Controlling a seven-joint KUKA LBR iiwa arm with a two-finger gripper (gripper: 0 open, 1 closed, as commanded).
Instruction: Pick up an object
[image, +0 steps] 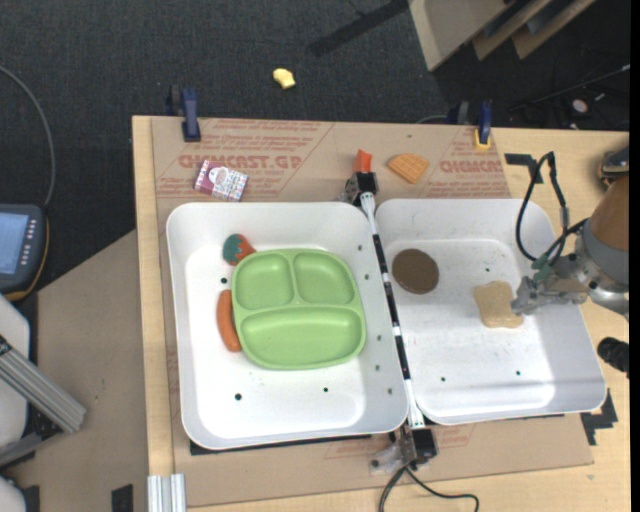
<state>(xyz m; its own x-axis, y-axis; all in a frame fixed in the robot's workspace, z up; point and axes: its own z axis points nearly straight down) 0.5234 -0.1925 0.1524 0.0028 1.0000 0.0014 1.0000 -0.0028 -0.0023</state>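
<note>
Tan block, a small bread-coloured piece, lies on the floor of the right-hand white bin, in the right half of the frame and a little below the middle. Its long axis runs roughly up and down the frame, tilted slightly so the upper end leans left. The lower end looks a bit rounded.

The robot's hand reaches in from the right edge of the frame and sits low in the bin, its tip just beside the block's right side and seemingly touching it. Whether the hand is spread or pressed together cannot be told from this angle. The block does not appear to be lifted; it seems to rest on the bin floor.

Judging from this, the pick is at the reaching or grasping stage. Closing on the block and raising it clear of the bin remain to be done.

A round brown disc lies in the same bin, up and to the left of the block, apart from it. The left-hand bin holds a green divided plate, with an orange carrot-like piece along its left side and a small green and orange item at its upper left corner. The surface beyond the bins carries a small printed packet and an orange cracker-like piece.
</note>
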